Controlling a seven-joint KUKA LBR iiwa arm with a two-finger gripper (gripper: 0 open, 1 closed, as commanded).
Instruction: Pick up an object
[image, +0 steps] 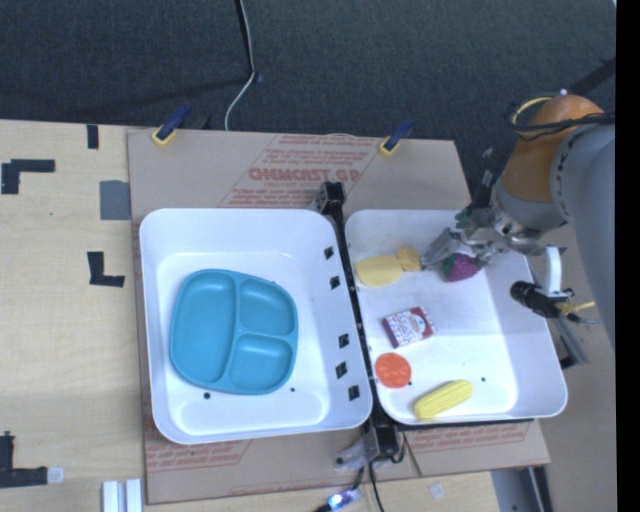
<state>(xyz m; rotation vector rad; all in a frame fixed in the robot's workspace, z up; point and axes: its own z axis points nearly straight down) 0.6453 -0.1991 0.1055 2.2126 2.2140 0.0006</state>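
Reaching in from the right, the grey arm (590, 200) with its orange band (535, 150) lowers its gripper (462, 255) over the upper part of the right-hand white bin (520, 380), where a small purple object (461, 267) sits directly beneath the tool. Whether the gripper is spread or closed, and whether it has any hold on the purple object, cannot be told from this angle, as the two overlap. Just to the left of the gripper lies a pale yellow object (386, 268), close to the divider between the bins. Farther down the same bin rest a small red-and-white packet (408, 327), an orange round piece (392, 371) and a yellow corn cob (443, 398) near the bottom edge. The left-hand white bin (160, 240) holds a blue divided plate (234, 331). Both bins sit on a sheet of brown cardboard (290, 170) laid across the bench.
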